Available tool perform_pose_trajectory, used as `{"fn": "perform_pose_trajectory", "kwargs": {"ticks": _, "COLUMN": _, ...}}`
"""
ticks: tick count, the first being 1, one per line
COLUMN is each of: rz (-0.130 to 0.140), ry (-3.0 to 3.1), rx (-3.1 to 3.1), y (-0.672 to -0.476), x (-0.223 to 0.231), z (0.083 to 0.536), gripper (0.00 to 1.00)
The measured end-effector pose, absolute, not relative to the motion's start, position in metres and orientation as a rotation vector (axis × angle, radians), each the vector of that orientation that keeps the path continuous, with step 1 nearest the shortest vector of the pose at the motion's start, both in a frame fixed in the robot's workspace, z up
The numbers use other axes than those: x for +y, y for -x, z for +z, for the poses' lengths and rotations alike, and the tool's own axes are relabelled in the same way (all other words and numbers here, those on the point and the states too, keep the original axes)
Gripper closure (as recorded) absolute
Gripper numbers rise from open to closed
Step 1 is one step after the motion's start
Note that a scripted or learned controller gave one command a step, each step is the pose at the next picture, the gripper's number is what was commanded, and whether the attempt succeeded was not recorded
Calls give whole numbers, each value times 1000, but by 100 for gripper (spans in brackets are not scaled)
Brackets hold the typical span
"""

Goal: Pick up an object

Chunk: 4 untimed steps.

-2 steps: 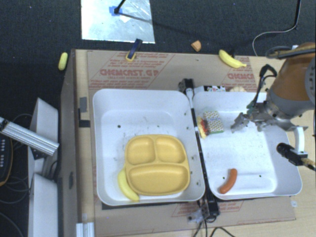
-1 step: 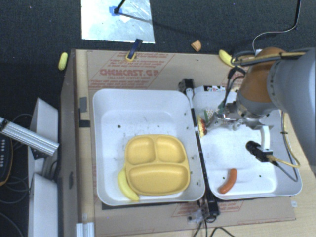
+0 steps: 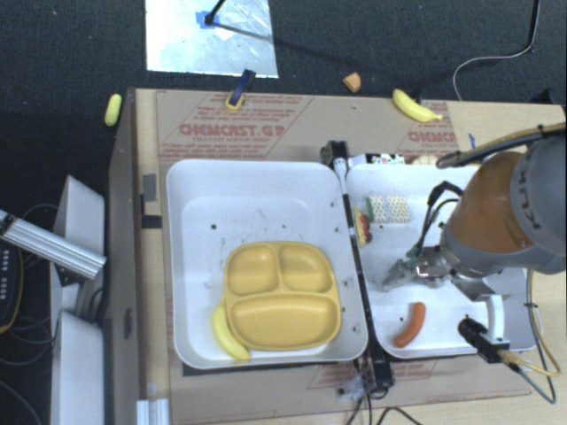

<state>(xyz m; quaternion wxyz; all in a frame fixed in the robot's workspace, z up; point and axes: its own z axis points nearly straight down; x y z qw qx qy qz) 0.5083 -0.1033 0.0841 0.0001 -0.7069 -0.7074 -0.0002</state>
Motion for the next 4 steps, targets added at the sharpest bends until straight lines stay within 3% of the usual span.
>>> {"fn": "perform_pose_trajectory", "kwargs": {"ticks": 1, "rz": -1, "ry": 2221, "rx": -2222, "y": -487, "x": -112, "z": 84, "gripper": 0}}
{"fn": "perform_pose_trajectory", "kwargs": {"ticks": 2, "rz": 0, "ry": 2223, "rx": -2223, "y": -487, "x": -170, "z": 84, "gripper": 0}}
{"fn": "perform_pose_trajectory", "kwargs": {"ticks": 3, "rz": -5, "ry": 2218, "rx": -2228, "y": -538, "x": -96, "z": 170, "gripper": 0}}
{"fn": "perform_pose_trajectory", "kwargs": {"ticks": 4, "rz": 1, "ry": 2221, "rx": -2222, "y": -503, "x": -121, "z": 100, "gripper": 0}}
